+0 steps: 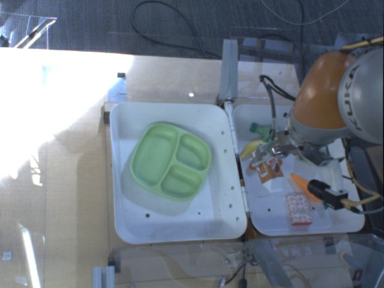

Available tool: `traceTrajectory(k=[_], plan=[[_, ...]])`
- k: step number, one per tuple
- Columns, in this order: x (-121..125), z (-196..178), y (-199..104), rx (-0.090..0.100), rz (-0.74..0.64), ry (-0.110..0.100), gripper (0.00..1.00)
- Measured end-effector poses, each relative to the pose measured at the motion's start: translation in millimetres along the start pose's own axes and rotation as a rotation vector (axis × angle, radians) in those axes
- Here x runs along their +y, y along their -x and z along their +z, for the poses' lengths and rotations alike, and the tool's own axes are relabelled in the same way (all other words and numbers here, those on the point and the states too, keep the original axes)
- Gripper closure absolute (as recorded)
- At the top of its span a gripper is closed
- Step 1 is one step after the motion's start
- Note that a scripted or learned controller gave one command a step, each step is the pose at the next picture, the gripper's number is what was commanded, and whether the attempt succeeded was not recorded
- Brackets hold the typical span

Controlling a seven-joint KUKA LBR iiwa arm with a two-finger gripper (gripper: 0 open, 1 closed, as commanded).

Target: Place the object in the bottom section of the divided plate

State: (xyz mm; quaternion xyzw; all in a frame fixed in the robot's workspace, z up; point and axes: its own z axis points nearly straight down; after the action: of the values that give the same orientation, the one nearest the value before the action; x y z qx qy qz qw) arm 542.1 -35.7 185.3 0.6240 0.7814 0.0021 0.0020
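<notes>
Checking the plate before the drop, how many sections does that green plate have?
3: on the green divided plate in the left bin, one large section at left, two smaller ones at right, upper and lower.

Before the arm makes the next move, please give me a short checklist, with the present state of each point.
1. Divided plate lies flat in left bin: ok.
2. Bottom section of the plate has room for the object: ok.
3. Gripper is over right bin, among the objects: ok.
4. Object held in the jaws: cannot tell.
5. Carrot and red-patterned box lie apart from the gripper: ok.
</notes>
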Motion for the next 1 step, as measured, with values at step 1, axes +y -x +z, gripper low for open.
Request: traceTrajectory(k=[1], plan=[[57.4,-73.7,-50.1,0.000,-0.090,0.000,1.00]])
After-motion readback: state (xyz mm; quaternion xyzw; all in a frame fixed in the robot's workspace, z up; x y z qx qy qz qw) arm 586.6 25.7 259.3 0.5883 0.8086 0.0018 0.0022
